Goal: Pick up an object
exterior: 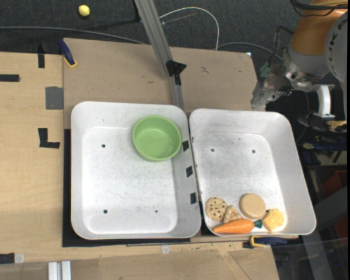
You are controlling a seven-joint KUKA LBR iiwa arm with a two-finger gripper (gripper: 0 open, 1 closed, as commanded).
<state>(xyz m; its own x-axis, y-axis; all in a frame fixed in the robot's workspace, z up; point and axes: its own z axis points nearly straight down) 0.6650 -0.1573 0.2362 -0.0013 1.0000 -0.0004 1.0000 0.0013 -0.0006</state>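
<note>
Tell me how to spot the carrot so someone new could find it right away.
Look at the right-hand white bin and go to its near edge, where a few toy foods cluster. The carrot lies flat along that front wall, below the speckled cookie and the tan round piece. It alone is long, tapered and bright orange.

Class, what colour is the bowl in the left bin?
Light green; the bowl shows clearly in the camera view.
</note>
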